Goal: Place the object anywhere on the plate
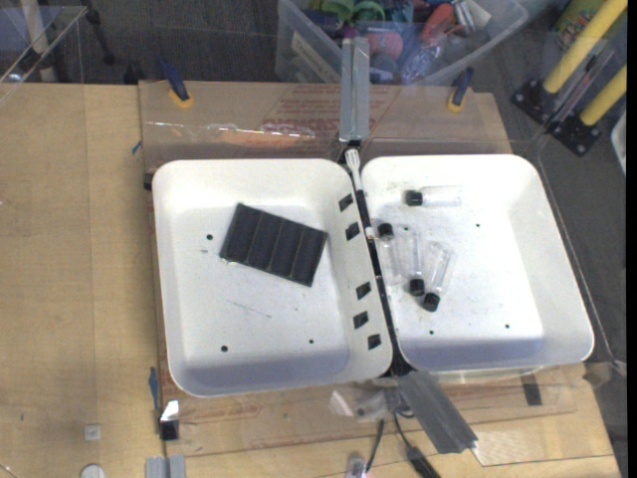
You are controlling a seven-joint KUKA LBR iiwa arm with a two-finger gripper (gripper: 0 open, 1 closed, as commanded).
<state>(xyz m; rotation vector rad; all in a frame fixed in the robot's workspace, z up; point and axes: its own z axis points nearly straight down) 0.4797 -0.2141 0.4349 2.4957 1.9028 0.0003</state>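
Dark plate (274, 244) lies flat in left bin (189, 337).

Two white bins (458, 352) sit on a tan wooden counter (70, 267). A black ribbed plate (273, 244); clear vials (436, 265) with black caps.

Behind the tabletop (70, 267) stood a clear storage tub (398, 18) of mixed colourful toys; yellow tubes (587, 38) leaned to the right of the tub.
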